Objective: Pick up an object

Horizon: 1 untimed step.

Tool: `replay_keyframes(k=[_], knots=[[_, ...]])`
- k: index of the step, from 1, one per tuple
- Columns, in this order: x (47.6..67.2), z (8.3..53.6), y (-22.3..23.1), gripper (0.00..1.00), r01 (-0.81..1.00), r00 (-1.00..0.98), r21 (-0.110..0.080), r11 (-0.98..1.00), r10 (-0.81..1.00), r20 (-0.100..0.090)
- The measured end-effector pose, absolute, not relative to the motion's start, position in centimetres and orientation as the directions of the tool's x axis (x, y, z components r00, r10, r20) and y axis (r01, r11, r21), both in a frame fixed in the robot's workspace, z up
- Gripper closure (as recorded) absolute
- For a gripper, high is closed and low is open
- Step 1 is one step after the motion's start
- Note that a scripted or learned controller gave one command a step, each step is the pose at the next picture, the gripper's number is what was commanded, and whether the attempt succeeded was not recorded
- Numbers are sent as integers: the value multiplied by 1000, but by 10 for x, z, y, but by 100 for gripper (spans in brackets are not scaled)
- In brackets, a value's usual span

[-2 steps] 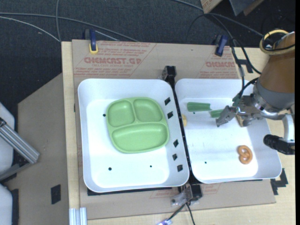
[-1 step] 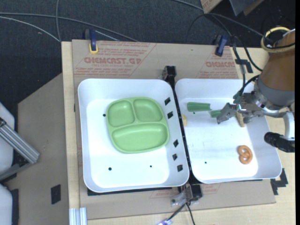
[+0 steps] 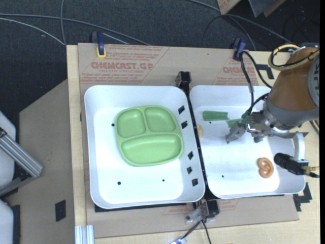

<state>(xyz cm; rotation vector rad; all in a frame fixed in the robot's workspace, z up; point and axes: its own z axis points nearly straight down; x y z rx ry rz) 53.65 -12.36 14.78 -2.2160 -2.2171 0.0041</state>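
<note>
Now my end effector [image 3: 236, 132] hangs low in the right bin [image 3: 223, 184], fingers spread, pinching nothing, aimed at the green piece [image 3: 215, 116] at its ten o'clock; pretzel [image 3: 264, 167] at four.

Two bins side by side on bench [image 3: 127, 60], touching along the mid seam. Left bin [image 3: 101, 182]: divided plate [image 3: 149, 135] sits in it, roughly centre, toward the far half. Right bin [image 3: 223, 184]: flat stick-shaped piece [image 3: 215, 116] near far-left part; pretzel-shaped item [image 3: 264, 167] near right-front corner, well apart from the stick. Gripper [image 3: 236, 134] w/ arm [image 3: 292, 93] comes in from right, over right bin, between stick and pretzel, closer to stick. Cables on floor behind bench.
</note>
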Motion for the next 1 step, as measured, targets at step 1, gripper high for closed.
replay_keyframes(k=[1], knots=[[529,88,-128,0,1000,1,-8,-1,1000,3]])
